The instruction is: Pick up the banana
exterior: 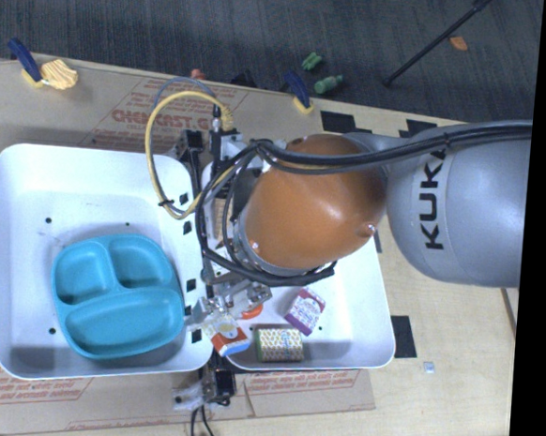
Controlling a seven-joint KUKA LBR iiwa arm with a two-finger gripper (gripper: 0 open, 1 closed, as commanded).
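The end effector [220,314] hung low over the near-left corner of the right bin [379,310], mostly hidden under the arm's orange band [307,206]; whether it was open or closed could not be told. Just beside it lay a purple packet [304,311] and a speckled block [278,344]. No banana could be made out (possibly hidden beneath the wrist), so its direction, axis and look stayed unknown. The left bin [22,174] held a blue divided tray [116,294].
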